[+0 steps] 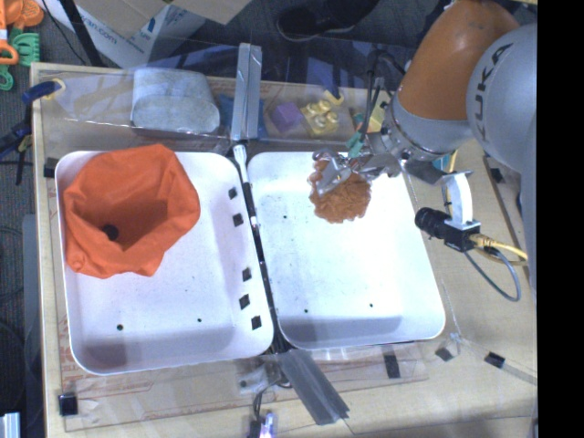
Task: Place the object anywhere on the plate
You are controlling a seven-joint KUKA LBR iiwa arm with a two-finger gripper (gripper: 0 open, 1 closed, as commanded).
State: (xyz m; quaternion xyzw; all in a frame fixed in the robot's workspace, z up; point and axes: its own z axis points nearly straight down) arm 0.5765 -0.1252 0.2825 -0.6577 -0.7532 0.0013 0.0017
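Gripper (pixel 334 168) is low over the right bin (pixel 401 308), fingers seemingly pinched on the top edge of the brown crumbly object (pixel 342 199), tho glare makes the grip hard to confirm. Object sits at that bin's back, prob. touching the floor. Orange plate-like thing (pixel 128 210) is in the left bin (pixel 182 336), well apart. Transfer & placing not yet done.

orange cloth (pixel 128 210) in L bin (pixel 164 336) | purple block (pixel 286 116), yellow toy (pixel 321 113) behind bins | cardboard box (pixel 155 3) top-L
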